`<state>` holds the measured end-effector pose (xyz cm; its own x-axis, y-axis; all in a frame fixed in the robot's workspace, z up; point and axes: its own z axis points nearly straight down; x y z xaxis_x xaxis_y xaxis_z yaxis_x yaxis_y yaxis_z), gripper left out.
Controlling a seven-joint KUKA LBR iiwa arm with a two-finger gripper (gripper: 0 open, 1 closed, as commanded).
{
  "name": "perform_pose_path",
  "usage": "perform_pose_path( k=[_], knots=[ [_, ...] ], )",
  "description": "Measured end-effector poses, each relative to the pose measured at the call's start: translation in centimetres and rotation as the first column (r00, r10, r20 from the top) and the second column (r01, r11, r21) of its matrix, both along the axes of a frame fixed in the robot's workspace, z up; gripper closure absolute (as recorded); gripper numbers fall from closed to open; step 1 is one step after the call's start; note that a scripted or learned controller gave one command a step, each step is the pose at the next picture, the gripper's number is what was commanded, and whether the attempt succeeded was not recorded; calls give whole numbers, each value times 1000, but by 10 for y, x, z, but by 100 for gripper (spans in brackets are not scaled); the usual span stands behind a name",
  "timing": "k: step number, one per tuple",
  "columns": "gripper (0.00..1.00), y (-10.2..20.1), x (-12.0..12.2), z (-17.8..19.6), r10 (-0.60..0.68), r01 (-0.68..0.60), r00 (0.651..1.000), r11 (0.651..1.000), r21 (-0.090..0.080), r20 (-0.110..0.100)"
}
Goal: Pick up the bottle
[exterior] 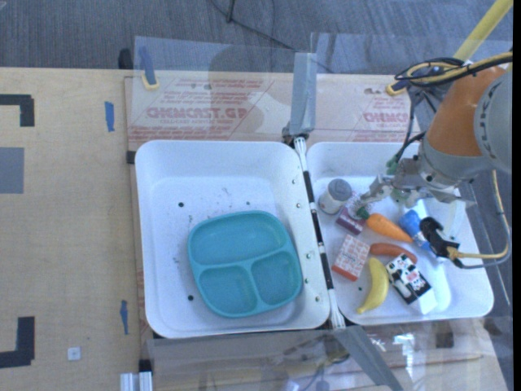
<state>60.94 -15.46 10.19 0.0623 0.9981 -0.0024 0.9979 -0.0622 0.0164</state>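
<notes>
**Above two white bins: the approach to the bottle**

At left, a teal tray [244, 263] lies in the left bin [155, 218]. Rightward, the bottle [417, 226] lies beside a carrot [387, 227], just below the gripper [399, 187], whose state I cannot tell. Next: descend and align.

A single fixed camera looks down at a slant from above the light wooden bench [65, 243], far enough back to take in both shallow white plastic bins [155, 243], the grey arm [488, 129] entering to their right.
</notes>
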Motion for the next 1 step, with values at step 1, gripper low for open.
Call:
perform_pose_path(
  k=[1],
  knots=[
    [100,0,1,11,0,0,1000,1000,2,3]
  ],
)
